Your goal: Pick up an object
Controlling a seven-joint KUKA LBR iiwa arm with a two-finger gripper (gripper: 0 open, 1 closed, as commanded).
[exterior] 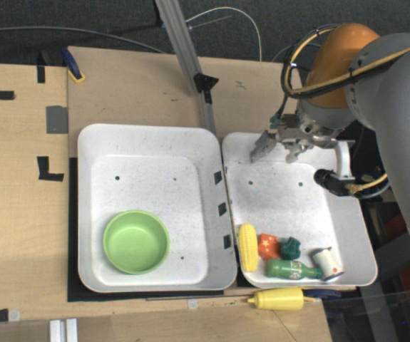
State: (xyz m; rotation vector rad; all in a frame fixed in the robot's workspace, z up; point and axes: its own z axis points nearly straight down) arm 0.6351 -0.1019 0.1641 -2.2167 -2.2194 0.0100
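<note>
My gripper (277, 150) hangs over the far edge of the right bin (290, 191), open, with nothing between its two grey fingers. Along that bin's near edge lie a yellow corn cob (247, 246), a small orange-red object (267, 245), a dark teal object (290, 248), a green bottle (292, 268) and a white cylinder with a red end (327, 261). These objects sit well below the gripper in the view, apart from it.
The left bin (147, 169) holds a green bowl (136, 241) at its near left. A yellow mustard bottle (279, 299) lies on the bench just outside the right bin's near rim. A grey pole (183, 41) slants in from the top.
</note>
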